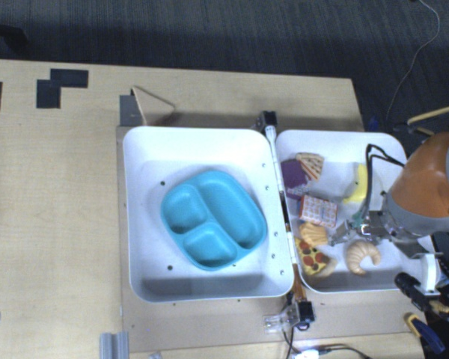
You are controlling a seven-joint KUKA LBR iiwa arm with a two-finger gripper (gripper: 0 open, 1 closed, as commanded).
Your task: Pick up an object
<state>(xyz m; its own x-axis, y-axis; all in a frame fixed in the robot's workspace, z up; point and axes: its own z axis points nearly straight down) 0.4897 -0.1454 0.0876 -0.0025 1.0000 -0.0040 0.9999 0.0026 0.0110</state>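
1. Claw sits low in the right bin, just above the croissant; finger spread can't be told, grasp unconfirmed.
2. Left of claw: patterned packet, then pizza slice toy below-left.
3. Above claw: yellow item; farther up-left a purple piece and waffle-like toy.
4. Far left: left bin with blue divided tray.

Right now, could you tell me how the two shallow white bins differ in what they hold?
The left white bin holds one large blue plastic divided tray; the right white bin holds many small toy foods, among them a tan croissant and a pizza slice. The gripper hangs over the right bin, not the left. Both are shallow, white, side by side.
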